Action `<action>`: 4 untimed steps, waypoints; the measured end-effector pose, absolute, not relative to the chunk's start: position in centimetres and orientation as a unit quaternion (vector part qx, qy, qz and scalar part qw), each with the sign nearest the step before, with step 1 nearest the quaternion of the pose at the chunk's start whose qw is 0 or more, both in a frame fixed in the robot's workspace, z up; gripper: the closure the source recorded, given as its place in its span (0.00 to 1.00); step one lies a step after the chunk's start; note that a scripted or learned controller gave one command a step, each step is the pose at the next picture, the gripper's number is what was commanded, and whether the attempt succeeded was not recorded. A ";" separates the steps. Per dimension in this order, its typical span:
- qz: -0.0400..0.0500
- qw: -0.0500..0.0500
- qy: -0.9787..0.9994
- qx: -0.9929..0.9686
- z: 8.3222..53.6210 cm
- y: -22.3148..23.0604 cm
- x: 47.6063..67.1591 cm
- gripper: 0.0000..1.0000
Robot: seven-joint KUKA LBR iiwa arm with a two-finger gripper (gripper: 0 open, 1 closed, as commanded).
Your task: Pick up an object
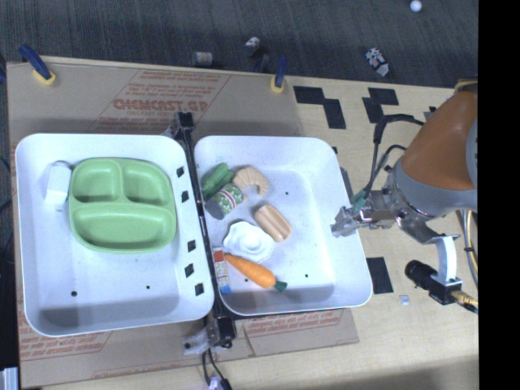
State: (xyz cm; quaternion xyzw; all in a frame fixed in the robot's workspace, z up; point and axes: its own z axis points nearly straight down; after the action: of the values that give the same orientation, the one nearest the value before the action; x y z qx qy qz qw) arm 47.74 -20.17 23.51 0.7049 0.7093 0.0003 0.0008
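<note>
Dark carpet lies behind a brown tabletop (390, 315) that carries two white bins side by side. I use the right bin (325, 169) as my landmark. Inside it, near its left wall, lie a green toy (216, 177), a tan round toy (252, 180) and a little can (225, 201). Close to its middle sit a tan bread roll (272, 222) and a white toy (248, 240). An orange carrot (253, 271) lies near its front wall, with the white toy touching it. To the left of this bin is the left bin (41, 299), which holds a green tray (122, 203) (it has three parts).

The grey and orange arm (439, 161) is just outside the right bin's right wall. The jaws (345, 222) hang right at that wall's rim. They look small and blurry, so I cannot tell how far open they are. I see nothing between them.

No toy is picked up yet, I think. To do it well, the arm should move over one toy that sits apart, like the bread roll. It should come straight down and close around the roll's narrow sides, staying away from the bin wall.
</note>
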 end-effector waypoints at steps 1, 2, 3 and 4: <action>0.001 0.001 0.709 0.705 24.6 -19.1 47.8 1.00; -0.001 -0.001 0.709 0.705 21.7 -21.1 47.6 1.00; 0.000 0.001 0.709 0.705 24.1 -21.2 47.7 1.00; 0.000 -0.001 0.710 0.705 22.9 -18.1 47.7 1.00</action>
State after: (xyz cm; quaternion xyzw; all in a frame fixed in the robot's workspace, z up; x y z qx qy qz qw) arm 47.70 -18.09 22.90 0.7045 0.7097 -0.0005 -0.0006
